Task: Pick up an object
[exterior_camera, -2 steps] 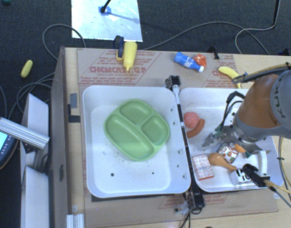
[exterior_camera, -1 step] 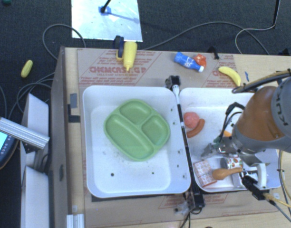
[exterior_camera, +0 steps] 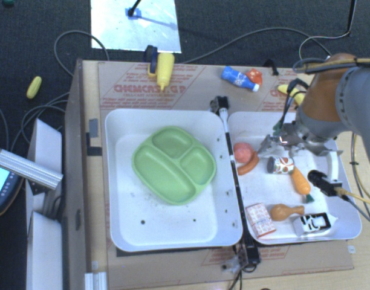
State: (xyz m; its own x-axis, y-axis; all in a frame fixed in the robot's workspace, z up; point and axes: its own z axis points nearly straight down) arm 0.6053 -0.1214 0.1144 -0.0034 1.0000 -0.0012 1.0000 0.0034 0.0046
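a green divided plate point(exterior_camera: 174, 164) is lying in the left bin point(exterior_camera: 127, 222). in the right bin point(exterior_camera: 348, 222), the gripper point(exterior_camera: 280, 144) is hanging over a small can point(exterior_camera: 282, 165), beside a carrot point(exterior_camera: 301, 183); i cannot tell its grip.

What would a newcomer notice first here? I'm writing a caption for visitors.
The green divided plate fills the middle of the left bin. The grey arm with its orange band reaches in from the right, its gripper low over the right bin, above a small can and a toy carrot.
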